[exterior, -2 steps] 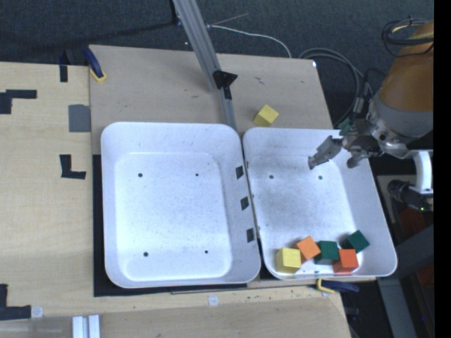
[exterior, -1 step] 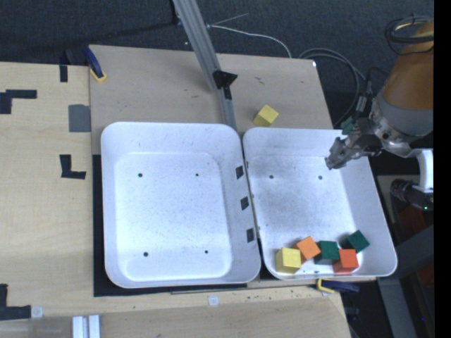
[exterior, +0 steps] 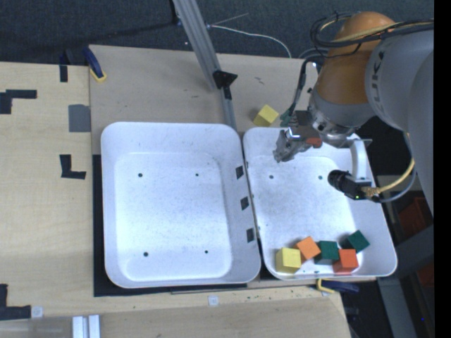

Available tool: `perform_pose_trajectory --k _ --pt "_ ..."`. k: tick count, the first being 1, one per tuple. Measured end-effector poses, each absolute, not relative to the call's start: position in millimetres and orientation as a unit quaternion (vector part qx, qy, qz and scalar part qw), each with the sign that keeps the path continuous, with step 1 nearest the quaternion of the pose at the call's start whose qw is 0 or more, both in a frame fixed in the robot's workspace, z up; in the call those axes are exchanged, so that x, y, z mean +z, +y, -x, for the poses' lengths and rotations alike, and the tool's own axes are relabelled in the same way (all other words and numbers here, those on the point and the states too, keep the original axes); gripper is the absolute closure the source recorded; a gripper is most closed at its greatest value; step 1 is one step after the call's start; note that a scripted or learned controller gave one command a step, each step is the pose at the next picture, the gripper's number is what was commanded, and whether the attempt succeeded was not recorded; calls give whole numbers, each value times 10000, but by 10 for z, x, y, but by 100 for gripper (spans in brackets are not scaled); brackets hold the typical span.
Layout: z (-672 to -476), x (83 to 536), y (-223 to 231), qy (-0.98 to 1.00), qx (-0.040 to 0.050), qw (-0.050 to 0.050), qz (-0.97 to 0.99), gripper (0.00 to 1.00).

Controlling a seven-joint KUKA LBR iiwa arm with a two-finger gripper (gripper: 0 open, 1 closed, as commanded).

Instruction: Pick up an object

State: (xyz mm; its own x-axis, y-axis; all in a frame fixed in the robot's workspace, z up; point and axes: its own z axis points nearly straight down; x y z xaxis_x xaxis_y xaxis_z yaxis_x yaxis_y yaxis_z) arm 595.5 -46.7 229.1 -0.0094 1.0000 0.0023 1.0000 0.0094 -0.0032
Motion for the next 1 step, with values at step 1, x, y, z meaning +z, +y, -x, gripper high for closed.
perform_pose_trajectory --k 1 --pt "-6643 1898 576 -7103 -1 6 7039 100"
